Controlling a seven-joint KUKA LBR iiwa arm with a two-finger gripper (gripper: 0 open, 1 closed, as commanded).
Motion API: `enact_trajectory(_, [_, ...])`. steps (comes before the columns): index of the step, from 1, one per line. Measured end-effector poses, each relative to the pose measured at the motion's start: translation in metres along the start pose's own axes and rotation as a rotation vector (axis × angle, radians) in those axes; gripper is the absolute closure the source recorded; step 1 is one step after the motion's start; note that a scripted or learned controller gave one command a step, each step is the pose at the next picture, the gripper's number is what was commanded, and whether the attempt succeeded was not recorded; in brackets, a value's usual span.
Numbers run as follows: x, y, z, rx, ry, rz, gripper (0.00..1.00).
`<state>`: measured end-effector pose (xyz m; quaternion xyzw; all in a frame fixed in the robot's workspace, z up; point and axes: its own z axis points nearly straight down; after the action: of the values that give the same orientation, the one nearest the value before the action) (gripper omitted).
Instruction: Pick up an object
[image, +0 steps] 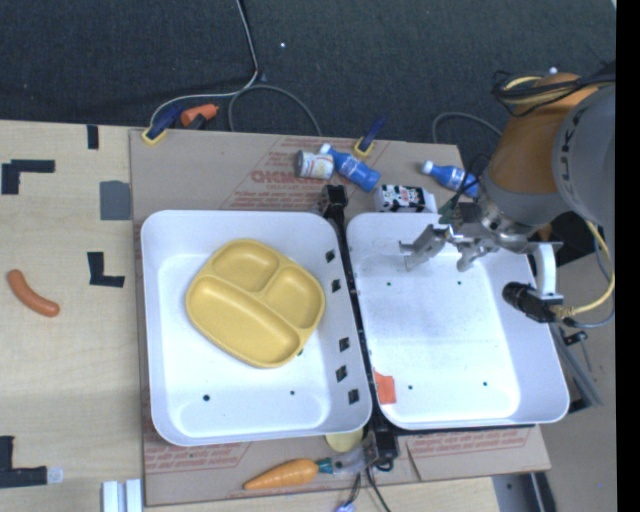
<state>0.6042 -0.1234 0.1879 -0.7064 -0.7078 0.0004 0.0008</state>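
A yellow divided plate (257, 300) lies in the left bin (165, 330), a little above its middle. My gripper (442, 252) hangs over the upper part of the right bin (540, 395), fingers (415, 248) spread open with nothing between them. The grey arm with its orange band reaches in from the upper right. The plate is well to the left of the gripper, across the divider between the bins.
An orange tag (384, 388) sits at the right bin's lower left corner. Outside the bins lie a carrot (281, 474) at the front, a sausage (32, 293) far left, and blue and white clamps (338, 164) at the back.
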Motion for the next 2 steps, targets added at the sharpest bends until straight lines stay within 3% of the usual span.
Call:
enact_trajectory(1, [0.028,-0.066,0.104,0.0,-0.002,0.001,0.0])
enact_trajectory(2, [0.03,0.004,0.102,-0.005,-0.002,0.0,0.0])
